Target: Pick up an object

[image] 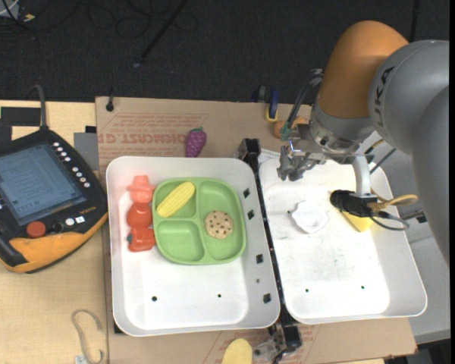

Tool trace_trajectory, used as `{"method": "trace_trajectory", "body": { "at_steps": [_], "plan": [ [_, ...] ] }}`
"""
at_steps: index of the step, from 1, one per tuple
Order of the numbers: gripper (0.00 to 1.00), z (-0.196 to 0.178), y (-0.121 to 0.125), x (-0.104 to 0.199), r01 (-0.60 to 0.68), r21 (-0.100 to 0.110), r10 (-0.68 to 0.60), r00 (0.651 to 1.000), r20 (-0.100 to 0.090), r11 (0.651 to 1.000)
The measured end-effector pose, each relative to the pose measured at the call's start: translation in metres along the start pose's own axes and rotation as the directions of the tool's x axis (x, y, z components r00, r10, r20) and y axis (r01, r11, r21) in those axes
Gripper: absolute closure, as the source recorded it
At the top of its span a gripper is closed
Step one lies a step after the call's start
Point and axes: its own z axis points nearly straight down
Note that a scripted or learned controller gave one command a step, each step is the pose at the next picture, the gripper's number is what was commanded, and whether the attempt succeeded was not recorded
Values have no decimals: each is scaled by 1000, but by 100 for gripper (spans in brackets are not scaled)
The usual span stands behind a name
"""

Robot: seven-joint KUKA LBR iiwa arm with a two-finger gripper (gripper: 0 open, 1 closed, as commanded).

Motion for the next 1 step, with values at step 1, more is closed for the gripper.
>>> {"method": "trace_trajectory", "body": {
  "at_steps": [1],
  "plan": [
    [100,-3,0,-6,-4,-1,4,1000,0,1000]
  ]
}}
